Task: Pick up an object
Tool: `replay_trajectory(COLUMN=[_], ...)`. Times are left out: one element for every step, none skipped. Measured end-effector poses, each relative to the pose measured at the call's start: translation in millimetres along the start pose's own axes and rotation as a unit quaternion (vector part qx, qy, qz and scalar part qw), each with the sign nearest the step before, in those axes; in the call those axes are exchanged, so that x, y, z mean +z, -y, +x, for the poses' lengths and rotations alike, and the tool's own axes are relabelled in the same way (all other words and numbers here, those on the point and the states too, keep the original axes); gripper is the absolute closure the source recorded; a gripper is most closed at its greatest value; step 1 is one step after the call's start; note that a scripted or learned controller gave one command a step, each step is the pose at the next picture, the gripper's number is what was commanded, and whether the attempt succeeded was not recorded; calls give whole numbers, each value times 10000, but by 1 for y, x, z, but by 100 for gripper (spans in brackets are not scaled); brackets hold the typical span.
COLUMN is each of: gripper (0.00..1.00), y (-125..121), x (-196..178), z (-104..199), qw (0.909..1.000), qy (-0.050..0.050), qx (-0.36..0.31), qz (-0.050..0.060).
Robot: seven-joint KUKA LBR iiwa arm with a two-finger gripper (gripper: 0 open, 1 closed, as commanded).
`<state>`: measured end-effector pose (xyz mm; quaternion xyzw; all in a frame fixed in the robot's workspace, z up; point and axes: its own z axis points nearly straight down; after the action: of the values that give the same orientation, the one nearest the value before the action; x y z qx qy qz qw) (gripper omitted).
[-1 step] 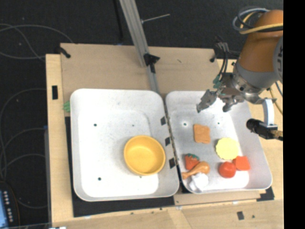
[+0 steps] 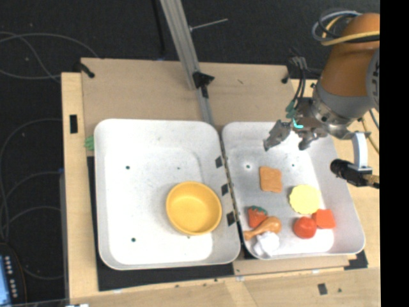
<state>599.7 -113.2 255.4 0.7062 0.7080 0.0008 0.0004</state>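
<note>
Toys: orange slice (image 2: 270,179), yellow round (image 2: 305,199) and red ball (image 2: 304,227) lay in the right bin (image 2: 249,147).
Gripper (image 2: 291,139): hung above the bin, jaws wide, holding nothing.
Left bin (image 2: 128,146): held a yellow bowl (image 2: 193,208).

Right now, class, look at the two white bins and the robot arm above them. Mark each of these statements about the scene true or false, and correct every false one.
1. The round yellow bowl sits in the left white bin. True.
2. The two-finger gripper grips the flat orange-tan rectangular piece. False: the gripper hovers above the right white bin with open fingers and nothing between them; the piece lies in the bin.
3. The pale yellow disc lies in the right bin. True.
4. The red round toy rests inside the bowl. False: it lies in the right bin, beside the small orange block.
</note>
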Motion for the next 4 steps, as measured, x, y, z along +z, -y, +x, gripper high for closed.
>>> replay_trajectory(gripper=[0,0,0,100], y=[-5,2,1,0], x=[45,104,152,141], z=[-7,-2,-3,-4], qw=[10000,10000,10000,10000], qy=[15,11,15,8], qx=[21,20,23,55], qz=[27,35,-14,-29])
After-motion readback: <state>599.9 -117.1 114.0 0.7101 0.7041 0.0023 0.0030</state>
